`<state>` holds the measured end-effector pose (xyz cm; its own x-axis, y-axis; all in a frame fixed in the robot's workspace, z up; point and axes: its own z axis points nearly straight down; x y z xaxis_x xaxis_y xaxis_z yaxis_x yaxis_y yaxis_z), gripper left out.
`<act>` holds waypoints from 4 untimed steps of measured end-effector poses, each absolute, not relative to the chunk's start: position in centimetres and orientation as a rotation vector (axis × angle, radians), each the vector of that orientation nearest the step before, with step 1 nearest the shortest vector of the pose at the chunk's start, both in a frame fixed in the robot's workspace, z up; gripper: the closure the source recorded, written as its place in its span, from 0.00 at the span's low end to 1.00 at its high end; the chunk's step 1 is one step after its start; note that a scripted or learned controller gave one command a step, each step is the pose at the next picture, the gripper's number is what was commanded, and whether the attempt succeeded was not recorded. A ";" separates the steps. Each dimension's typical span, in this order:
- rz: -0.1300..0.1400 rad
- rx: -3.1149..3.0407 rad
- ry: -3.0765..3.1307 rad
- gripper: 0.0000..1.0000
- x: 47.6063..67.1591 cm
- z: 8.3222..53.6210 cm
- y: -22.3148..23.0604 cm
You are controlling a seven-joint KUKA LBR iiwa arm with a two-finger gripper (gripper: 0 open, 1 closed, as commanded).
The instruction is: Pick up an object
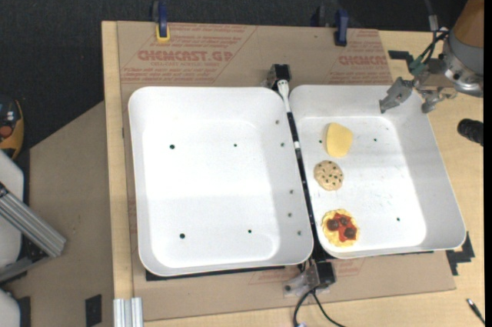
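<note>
Round pizza toy (pixel 340 228): yellow, red topping, dark spots.

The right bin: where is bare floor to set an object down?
In the right bin, the floor right of the yellow piece, cookie and small pizza is bare. Its left side, along the divider, is crowded. The hand hovers at its top right corner.

Grey metal KUKA arm (pixel 470 48): rounded wrist housing, pale grey, smooth finish. Orange band (pixel 470 24) sits above the wrist, tan-orange under this light. Two-finger tool (pixel 407 96): grey metal, angular, with thin flat fingers (pixel 393 98) and darker joints at the base. Thin dark cable (pixel 427 10) runs along the wrist. Markings and screws too small to resolve.
</note>
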<state>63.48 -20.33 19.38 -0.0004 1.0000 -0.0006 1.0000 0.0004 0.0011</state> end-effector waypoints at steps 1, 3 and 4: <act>-0.003 2.221 2.234 0.00 65.3 11.2 -14.2; 0.001 2.220 2.221 1.00 62.2 9.6 -10.4; 0.017 2.205 2.225 1.00 67.1 19.2 -2.6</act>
